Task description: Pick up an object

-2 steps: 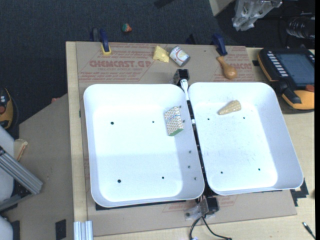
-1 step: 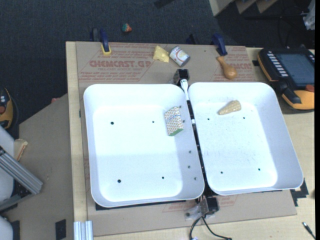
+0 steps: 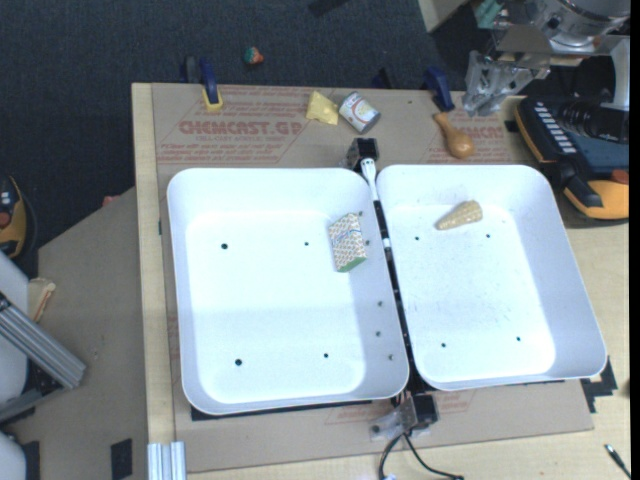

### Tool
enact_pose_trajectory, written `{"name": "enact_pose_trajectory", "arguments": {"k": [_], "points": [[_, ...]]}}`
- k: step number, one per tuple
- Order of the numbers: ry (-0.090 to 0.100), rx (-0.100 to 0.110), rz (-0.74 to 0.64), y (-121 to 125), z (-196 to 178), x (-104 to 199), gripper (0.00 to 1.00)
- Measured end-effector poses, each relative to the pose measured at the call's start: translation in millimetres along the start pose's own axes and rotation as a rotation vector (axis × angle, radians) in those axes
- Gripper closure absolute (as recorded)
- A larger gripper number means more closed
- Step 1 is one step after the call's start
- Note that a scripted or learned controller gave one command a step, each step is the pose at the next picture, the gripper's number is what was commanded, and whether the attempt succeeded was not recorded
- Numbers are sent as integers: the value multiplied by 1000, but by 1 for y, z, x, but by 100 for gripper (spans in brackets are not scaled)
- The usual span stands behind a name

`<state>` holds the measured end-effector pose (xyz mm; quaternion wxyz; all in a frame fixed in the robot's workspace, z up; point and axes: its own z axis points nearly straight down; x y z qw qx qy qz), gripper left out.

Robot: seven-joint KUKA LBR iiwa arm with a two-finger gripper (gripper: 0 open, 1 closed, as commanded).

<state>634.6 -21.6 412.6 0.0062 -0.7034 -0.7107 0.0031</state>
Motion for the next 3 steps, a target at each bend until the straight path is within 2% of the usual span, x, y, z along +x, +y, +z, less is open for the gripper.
{"name": "enact_pose_trajectory", "arguments": {"k": [1,2,3], "points": [[-1,-2,-1,14,90,116,100],[-5,-15,18,-50,35,41,100],[-8,-12,27,-101,32,-109,100]]}}
